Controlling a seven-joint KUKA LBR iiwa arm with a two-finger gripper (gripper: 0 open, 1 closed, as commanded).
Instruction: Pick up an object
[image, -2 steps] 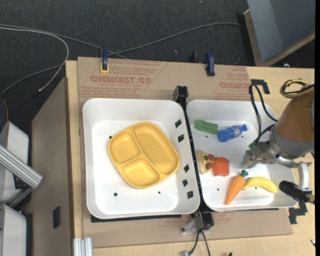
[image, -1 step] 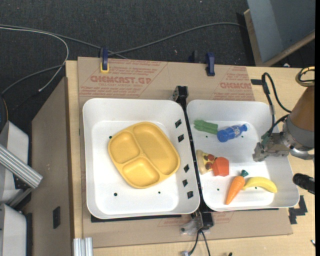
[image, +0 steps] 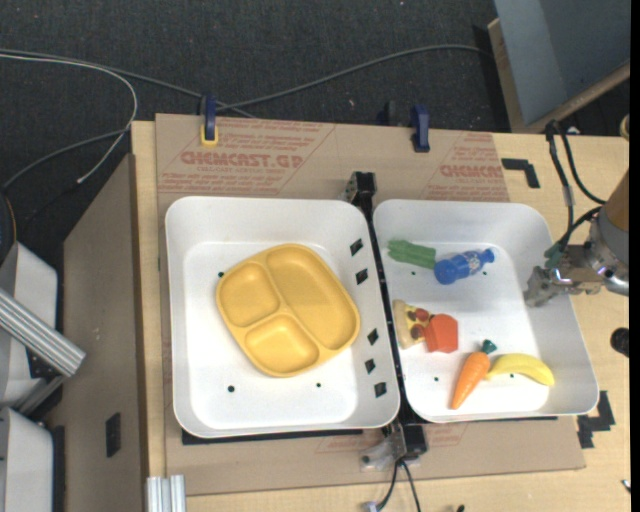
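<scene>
1. Hand (image: 545, 282) is hovering at the right rim of the right bin (image: 560, 330), the arm coming in over the counter (image: 300, 140). Grey metal parts are showing w/ nothing between them; can't tell how far it's open, since the view is too small and side-on.

2. No object is being held yet, so the step in hand is prob. the approach: choosing a target and lining up above it.

3. Taking the blue bottle (image: 462, 266) as landmark: it's lying on its side in the upper middle of the right bin, left of the hand and nearest to it. A green piece (image: 410, 252) is sitting just left of the bottle, touching or nearly touching.

4. Below and left of the bottle: a red block (image: 441, 333) w/ a pale wedge (image: 410, 322) against it. Further below: an orange carrot (image: 470, 376), and a banana (image: 522, 369) right beside it.

5. The bottle is looking like the best pick: rounded body, free on its right side. Approaching straight down and closing across its narrow width, not along its length, should be helping. Keeping clear of the green piece matters.

6. Carrot and banana are crowding each other, so I'd be avoiding that pair.

7. The yellow tray (image: 288, 308) is sitting far left of the bottle in the left bin (image: 200, 400); too wide and flat, imo.
</scene>
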